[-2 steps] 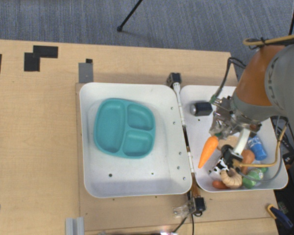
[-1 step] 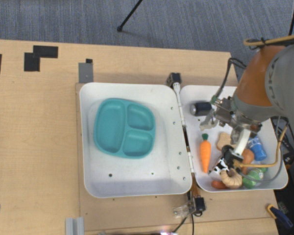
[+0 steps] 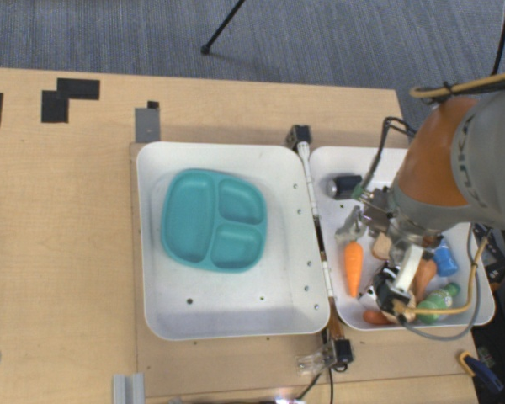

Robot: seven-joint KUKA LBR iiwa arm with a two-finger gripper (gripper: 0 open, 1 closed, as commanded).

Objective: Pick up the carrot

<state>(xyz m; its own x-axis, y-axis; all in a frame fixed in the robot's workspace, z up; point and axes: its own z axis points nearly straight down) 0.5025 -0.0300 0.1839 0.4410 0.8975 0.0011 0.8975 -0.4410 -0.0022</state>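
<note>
The carrot (image 3: 353,268) is orange and lies lengthwise in the right bin (image 3: 324,165), near its left wall, with its pointed end toward the front. My gripper (image 3: 358,220) hangs just above and behind the carrot's thick end. Nothing shows between the gripper and the carrot. The grey arm with its orange band (image 3: 429,171) hides much of the bin's right half.
A teal divided plate (image 3: 215,219) rests in the left bin (image 3: 236,318). Around the carrot lie a dark object (image 3: 345,183) at the back, a blue piece (image 3: 446,263), a green piece (image 3: 438,301), a red piece (image 3: 374,316) and a beige piece (image 3: 380,247).
</note>
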